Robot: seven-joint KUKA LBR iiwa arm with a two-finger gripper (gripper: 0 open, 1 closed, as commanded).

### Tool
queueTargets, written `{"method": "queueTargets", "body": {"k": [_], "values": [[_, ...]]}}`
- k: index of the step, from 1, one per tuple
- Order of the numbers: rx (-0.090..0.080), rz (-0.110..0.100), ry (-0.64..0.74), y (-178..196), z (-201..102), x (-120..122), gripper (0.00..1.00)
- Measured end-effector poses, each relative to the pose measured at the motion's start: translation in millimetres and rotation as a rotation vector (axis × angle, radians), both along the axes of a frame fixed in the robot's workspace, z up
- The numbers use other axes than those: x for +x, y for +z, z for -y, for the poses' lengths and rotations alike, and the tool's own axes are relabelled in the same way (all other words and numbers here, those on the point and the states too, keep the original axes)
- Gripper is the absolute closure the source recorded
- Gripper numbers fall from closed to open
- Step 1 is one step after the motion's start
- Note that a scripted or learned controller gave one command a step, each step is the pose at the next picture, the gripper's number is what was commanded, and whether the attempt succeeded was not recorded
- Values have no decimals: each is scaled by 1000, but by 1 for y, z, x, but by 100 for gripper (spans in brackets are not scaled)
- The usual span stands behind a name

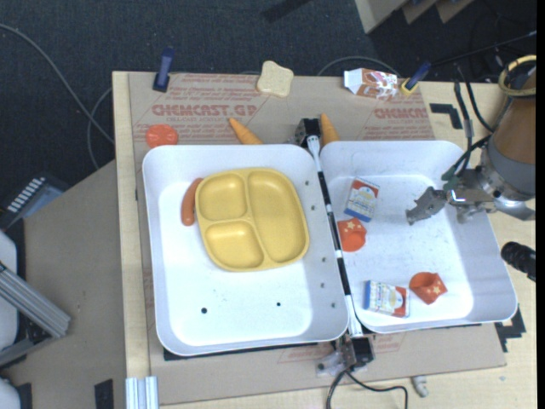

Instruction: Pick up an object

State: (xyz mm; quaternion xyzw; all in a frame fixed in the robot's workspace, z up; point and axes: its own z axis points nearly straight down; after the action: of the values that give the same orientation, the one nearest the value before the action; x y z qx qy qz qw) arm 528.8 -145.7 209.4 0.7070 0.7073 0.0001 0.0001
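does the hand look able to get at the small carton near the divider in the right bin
Probably yes. The hand hangs over the right bin, and the small carton lies flat in the open to its left with nothing between them.

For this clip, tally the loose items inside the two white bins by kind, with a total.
Yellow divided plate: 1
Hot dog: 1
Small printed cartons: 2
Red-orange pieces: 2
Total: 6

The plate and hot dog are in the left bin; the other four are in the right bin.
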Motion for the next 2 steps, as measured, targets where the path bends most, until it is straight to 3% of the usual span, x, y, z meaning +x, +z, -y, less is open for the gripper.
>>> {"method": "queueTargets", "body": {"k": [1, 2], "values": [[2, -3, 1, -32, -52, 25, 0], [1, -3, -1, -102, -54, 23, 0]]}}
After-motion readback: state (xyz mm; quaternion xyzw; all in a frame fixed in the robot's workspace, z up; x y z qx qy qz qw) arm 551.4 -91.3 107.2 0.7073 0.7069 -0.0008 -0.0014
